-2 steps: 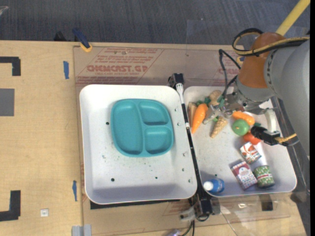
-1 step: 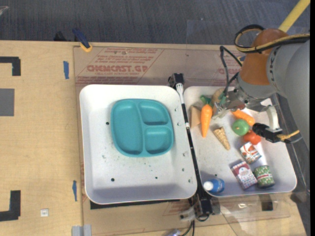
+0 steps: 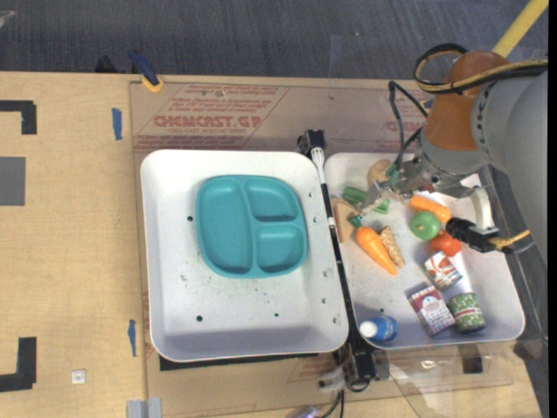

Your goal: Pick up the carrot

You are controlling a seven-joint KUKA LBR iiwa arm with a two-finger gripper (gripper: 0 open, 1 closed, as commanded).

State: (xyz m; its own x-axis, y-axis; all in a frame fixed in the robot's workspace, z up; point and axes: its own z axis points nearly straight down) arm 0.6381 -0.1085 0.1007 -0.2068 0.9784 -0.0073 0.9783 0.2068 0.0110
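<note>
The carrot (image 3: 376, 247) was a stubby orange toy with a green top, lying slantwise in the right bin (image 3: 500, 286), near that bin's left wall and touching a pale, speckled piece beside it. The gripper (image 3: 389, 187) hung over the bin's far end, beyond the carrot and apart from it, the grey arm (image 3: 513, 120) reaching in across the bin's right side. Whether its fingers were open or closed could not be told.

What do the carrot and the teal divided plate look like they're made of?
Carrot: probably moulded toy plastic, with an even orange colour, a smooth skin and a green top. Teal divided plate: likely hard plastic with a satin finish, one flat colour and soft rounded compartment edges. Neither is certain from this view.
</note>
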